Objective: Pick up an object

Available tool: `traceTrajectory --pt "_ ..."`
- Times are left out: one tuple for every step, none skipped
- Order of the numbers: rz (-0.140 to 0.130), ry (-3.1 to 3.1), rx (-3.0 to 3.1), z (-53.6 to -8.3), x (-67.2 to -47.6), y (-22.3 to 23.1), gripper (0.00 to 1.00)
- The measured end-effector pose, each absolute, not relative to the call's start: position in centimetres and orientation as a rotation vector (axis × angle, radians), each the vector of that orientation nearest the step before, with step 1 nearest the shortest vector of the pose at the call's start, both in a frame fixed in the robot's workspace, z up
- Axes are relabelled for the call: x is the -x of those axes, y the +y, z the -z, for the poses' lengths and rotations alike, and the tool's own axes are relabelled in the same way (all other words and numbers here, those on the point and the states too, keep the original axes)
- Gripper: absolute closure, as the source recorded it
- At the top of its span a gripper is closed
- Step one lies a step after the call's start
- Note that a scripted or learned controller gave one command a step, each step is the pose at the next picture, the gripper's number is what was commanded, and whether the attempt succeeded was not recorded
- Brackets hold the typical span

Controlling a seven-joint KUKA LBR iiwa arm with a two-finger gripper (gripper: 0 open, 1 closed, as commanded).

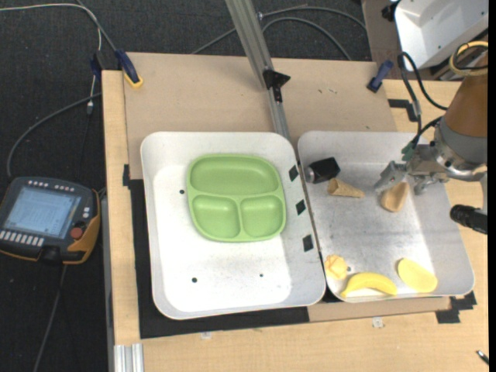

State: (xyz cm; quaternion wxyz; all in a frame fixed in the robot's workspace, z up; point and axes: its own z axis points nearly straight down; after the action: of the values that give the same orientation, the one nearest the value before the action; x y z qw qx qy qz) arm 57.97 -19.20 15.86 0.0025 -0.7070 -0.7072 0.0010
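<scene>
Over the right shallow white bin [442, 231], the grey two-finger pincer [403, 178] hangs with fingers spread wide, a tan wedge-shaped toy piece [394, 198] just below them, ungripped. Far left lies a green three-compartment plastic plate [235, 197]. Below lies a yellow toy banana [369, 284]; left, a small orange wedge [344, 190].

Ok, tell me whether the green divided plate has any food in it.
Empty. The green plate in the left bin shows three bare compartments.

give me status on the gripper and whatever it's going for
Gripper low in right bin, fingers open. Tan piece at its tips, not gripped. Nothing in the way.
</scene>
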Motion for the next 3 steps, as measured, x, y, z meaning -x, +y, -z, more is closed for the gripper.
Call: traceTrajectory --pt "-0.003 -2.218 2.216 -10.7 -57.4 -18.2 0.00" --pt "0.010 -2.230 2.226 -9.2 -57.9 -18.2 0.00" --pt "0.011 -2.242 2.238 -10.6 -58.1 -18.6 1.00"
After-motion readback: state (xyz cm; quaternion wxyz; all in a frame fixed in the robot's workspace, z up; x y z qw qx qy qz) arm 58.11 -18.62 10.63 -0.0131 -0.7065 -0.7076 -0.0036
